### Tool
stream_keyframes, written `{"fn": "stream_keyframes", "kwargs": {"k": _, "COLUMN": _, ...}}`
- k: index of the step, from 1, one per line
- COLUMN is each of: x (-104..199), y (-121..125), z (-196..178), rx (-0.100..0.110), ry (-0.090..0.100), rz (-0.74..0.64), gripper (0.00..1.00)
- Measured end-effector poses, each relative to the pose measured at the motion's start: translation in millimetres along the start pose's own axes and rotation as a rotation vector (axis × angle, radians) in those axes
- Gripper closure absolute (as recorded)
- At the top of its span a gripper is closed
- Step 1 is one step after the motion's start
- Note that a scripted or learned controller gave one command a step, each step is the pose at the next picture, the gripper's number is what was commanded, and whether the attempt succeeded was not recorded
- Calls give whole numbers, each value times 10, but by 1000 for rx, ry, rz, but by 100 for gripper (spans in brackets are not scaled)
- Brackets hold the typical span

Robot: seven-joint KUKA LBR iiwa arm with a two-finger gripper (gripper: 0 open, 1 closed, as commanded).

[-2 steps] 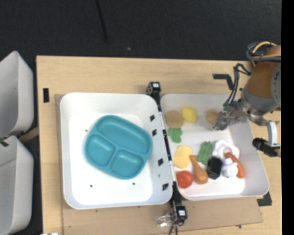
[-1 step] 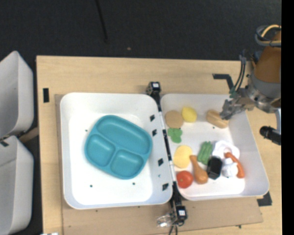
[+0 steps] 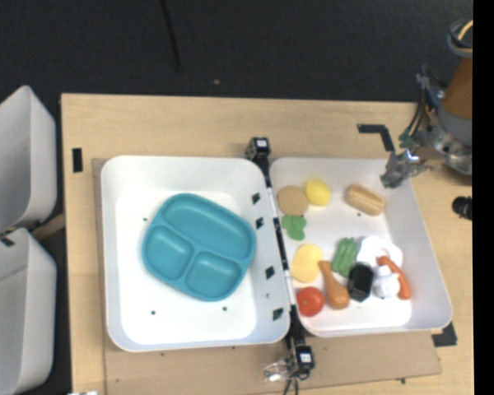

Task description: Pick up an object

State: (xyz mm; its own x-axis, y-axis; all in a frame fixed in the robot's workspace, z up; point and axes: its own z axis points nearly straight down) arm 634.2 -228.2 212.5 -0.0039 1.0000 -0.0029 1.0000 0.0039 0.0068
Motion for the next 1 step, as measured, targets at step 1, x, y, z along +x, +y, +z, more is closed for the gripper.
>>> {"fn": "stream_keyframes", "kwargs": {"k": 1, "x": -18, "y": 12, "z": -312, "rx": 2, "ry": 0, "rz": -2, "gripper": 100}}
